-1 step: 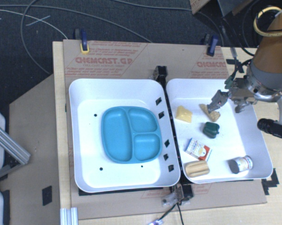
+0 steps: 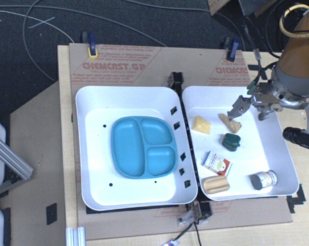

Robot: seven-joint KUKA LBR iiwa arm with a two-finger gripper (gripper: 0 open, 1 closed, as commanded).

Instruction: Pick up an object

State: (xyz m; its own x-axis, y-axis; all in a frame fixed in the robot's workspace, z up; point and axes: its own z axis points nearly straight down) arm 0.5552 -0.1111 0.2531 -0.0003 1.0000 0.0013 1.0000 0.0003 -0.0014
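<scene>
I see my gripper (image 2: 248,108) spread open over the upper part of the right bin (image 2: 277,142), grasping nothing, one finger (image 2: 237,108) just above a tan wedge (image 2: 230,123). Left of the wedge lies a yellow cheese block (image 2: 201,125); below it a dark green pepper (image 2: 231,142). Nearer the front edge sit a red-and-white carton (image 2: 216,163), a bread roll (image 2: 215,184) and a small can (image 2: 263,180). The left bin (image 2: 93,137) carries a blue divided plate (image 2: 143,146). Both rest on the counter (image 2: 67,152).

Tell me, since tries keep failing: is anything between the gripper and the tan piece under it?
Nothing visible does. The gripper hangs right above the tan piece; the green object and yellow block lie apart.
</scene>
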